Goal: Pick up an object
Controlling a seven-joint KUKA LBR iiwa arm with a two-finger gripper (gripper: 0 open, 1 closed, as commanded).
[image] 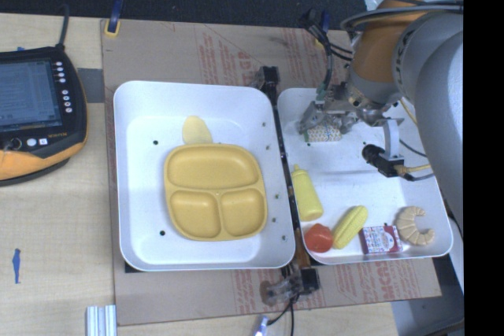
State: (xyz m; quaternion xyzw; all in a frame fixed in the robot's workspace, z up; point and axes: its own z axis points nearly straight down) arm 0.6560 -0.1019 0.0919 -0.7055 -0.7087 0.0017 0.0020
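White plastic formed both shallow bins on the wooden table [63, 248]. The left bin [134, 169] held a yellow three-compartment plastic plate [214, 191] lying flat near its centre, with a pale yellow rounded piece [196, 130] just beyond the plate's upper left edge. The right bin [346, 169] held several toy food items along its lower part: a yellow mustard-style bottle [306, 193] beside the bin's left wall, a red tomato-like ball [318, 238] just below it, a yellow corn cob [349, 226] next to the ball, a small red and white carton [379, 240], and a beige croissant [414, 225] in the lower right corner. The grey arm with its orange band [386, 35] entered from the upper right of the frame. Its hand [324, 124] sat low over the upper left corner of the right bin, well apart from the food items. Whether the hand stood wide or narrow could not be told. A black and orange control pendant [35, 110] lay at the left edge of the frame.
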